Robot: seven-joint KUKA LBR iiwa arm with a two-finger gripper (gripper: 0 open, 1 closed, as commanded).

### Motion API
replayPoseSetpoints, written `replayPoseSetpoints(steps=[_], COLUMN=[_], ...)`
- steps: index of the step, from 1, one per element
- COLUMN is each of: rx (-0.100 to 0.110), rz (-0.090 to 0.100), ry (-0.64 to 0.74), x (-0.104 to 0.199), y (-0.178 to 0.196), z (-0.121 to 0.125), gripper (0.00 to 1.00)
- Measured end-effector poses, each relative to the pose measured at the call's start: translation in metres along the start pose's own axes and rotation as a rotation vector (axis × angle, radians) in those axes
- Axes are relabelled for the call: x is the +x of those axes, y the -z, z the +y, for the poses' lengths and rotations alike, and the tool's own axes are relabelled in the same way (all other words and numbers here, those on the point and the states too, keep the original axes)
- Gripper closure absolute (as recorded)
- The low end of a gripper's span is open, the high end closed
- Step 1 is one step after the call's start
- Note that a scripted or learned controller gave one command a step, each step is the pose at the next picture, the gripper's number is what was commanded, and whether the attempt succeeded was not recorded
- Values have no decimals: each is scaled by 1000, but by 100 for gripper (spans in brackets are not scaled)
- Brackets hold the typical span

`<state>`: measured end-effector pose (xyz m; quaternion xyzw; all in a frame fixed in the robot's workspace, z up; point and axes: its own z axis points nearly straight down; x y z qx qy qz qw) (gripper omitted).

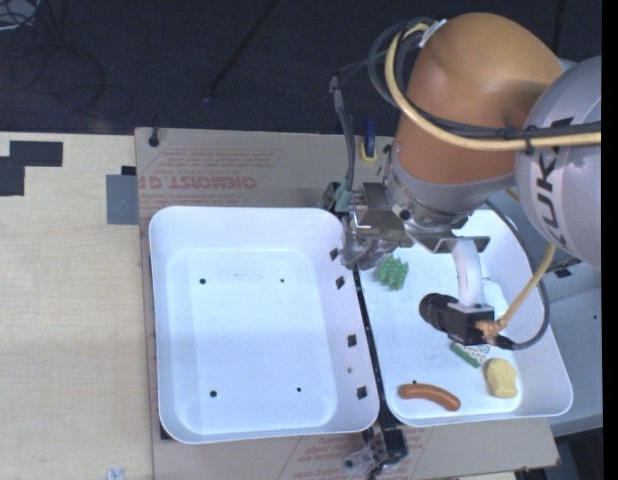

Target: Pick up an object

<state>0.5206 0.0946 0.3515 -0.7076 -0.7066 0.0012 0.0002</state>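
Observation:
My gripper (361,240) hangs over the far left corner of the right bin (549,393), close to the divide between the two bins. A small green object (393,272) lies just right of and below the gripper, apart from it. An orange-red sausage-shaped piece (429,395) rests near the right bin's front edge. A pale yellow lump (501,377) sits at the front right, with a small green-and-white item (467,353) beside it. The arm's large orange wrist hides the far part of the right bin.
The left bin (169,268) stands beside the right one, with a narrow black-clipped seam between them. Cardboard lies under both bins, and pale bench surface stretches to the left.

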Motion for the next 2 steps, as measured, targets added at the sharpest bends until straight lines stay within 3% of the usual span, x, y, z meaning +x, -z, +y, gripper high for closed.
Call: replayPoseSetpoints(steps=[1, 2], rx=[5, 6], rz=[0, 0], ry=[3, -7], x=[18, -68], y=[-26, -49], z=[-11, -47], gripper=[100, 100])
